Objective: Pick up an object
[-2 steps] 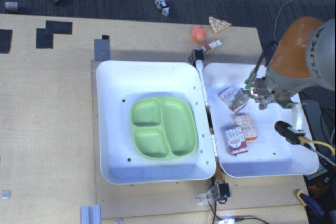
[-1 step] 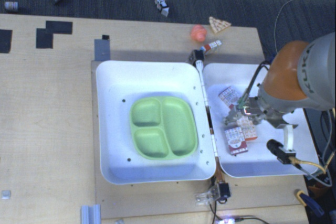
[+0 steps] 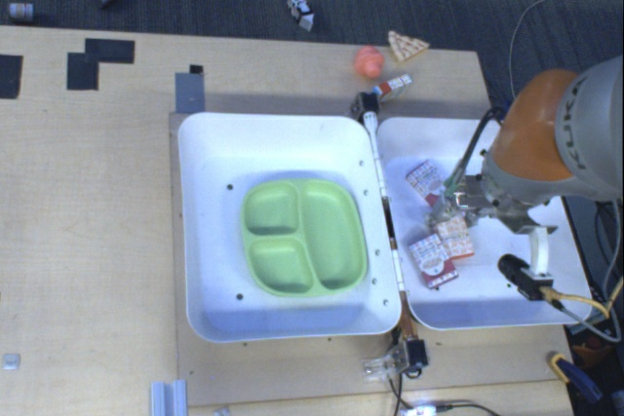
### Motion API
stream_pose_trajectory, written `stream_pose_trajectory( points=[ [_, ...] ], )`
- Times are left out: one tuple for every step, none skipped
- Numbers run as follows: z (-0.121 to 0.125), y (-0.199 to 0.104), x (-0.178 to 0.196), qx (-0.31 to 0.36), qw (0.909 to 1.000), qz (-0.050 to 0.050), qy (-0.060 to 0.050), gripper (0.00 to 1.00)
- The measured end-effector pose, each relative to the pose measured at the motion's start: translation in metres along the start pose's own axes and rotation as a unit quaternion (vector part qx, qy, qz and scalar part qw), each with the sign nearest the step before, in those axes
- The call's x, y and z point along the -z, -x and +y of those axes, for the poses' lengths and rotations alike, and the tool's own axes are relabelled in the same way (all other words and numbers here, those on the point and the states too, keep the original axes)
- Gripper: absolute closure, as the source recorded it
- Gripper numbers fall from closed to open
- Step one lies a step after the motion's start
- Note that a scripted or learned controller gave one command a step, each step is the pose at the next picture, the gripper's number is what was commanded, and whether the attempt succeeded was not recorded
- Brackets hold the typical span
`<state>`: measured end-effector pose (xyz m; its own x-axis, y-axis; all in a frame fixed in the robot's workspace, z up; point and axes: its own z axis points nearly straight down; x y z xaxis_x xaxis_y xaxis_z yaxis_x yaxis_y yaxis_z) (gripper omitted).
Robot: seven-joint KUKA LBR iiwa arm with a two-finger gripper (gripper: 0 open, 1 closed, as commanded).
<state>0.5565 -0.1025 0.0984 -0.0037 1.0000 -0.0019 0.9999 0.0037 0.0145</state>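
Jaws [image 3: 454,202] half hidden under the wrist, their spread unreadable, above packets [image 3: 441,248] in right bin [image 3: 487,312].

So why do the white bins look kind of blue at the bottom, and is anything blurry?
In the camera view, the left white bin and right white bin shade bluish along their near walls, where less light falls. The green divided plastic plate looks soft-edged, and the small red-and-white packets by the gripper are too blurry to read.

Glossy white plastic bins [image 3: 210,170], matt green tray [image 3: 302,236], pale wood bench [image 3: 88,239]
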Motion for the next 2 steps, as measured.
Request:
stream_pose_trajectory(
  points=[
    [-0.037,-0.07,0.087,0.001,1.0,0.002,-0.005,1.0],
    [-0.067,-0.16,0.118,0.001,1.0,0.002,-0.006,1.0]
  ],
)
